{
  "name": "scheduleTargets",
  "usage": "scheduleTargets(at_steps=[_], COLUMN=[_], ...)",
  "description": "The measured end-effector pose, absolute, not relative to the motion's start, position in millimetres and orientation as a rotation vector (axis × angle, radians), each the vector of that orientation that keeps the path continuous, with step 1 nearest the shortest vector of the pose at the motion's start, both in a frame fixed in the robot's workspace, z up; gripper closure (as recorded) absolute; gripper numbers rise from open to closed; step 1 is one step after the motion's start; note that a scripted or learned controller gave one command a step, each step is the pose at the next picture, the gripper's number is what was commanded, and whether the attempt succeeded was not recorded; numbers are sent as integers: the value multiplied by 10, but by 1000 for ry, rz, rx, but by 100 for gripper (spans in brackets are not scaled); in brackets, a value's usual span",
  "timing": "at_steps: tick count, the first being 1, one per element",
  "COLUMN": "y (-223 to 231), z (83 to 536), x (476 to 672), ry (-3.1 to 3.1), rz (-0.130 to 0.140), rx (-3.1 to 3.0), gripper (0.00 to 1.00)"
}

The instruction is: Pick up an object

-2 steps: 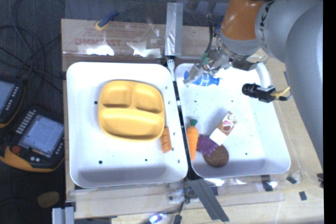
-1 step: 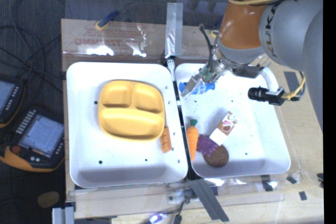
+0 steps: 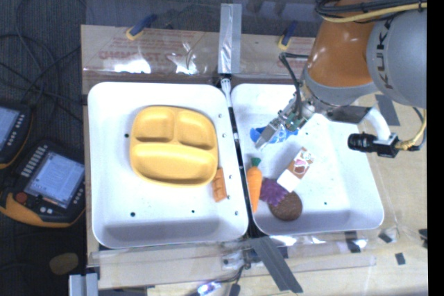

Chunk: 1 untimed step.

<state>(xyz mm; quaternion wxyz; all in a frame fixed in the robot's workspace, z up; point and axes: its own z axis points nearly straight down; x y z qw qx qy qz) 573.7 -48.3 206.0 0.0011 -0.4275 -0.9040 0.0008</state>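
Two white bins (image 3: 159,229) on table — hand (image 3: 267,137) low over blue object (image 3: 272,133), finger state untellable; best centred before closing — toy carrot (image 3: 254,184) near.

Glossy yellow plastic tray (image 3: 173,145) lies in a smooth white plastic bin (image 3: 111,218); the carrot (image 3: 254,184) looks matt.

One fixed camera looks down at a slant on both bins, left bin (image 3: 104,170) and right bin (image 3: 347,211)
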Motion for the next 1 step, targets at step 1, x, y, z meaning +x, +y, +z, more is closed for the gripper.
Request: scheduleTargets(at_steps=[1], y=[231], z=[1812], x=[6331], ry=[-2713], rz=[4], rx=[-1576], gripper=[100])
